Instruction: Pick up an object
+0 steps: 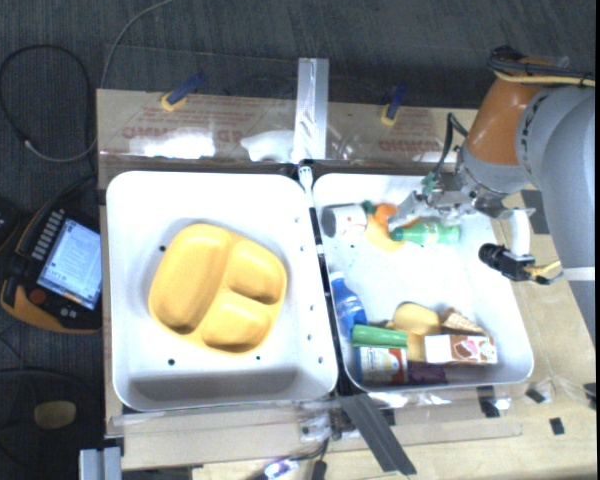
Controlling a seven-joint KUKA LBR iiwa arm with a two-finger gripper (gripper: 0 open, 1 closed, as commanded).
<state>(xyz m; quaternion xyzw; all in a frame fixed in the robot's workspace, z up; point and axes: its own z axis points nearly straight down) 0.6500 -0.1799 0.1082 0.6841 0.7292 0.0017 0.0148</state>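
Camera view: green bottle [427, 233] roughly crosswise.

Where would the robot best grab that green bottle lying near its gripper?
Probably across the middle of the green bottle, coming straight down. It lies on its side in the right bin, so its rounded body gives two opposite sides; the gripper is just above it.

Off the bench's left edge you had a teach pendant [62, 268] and looped black cable [40, 103].
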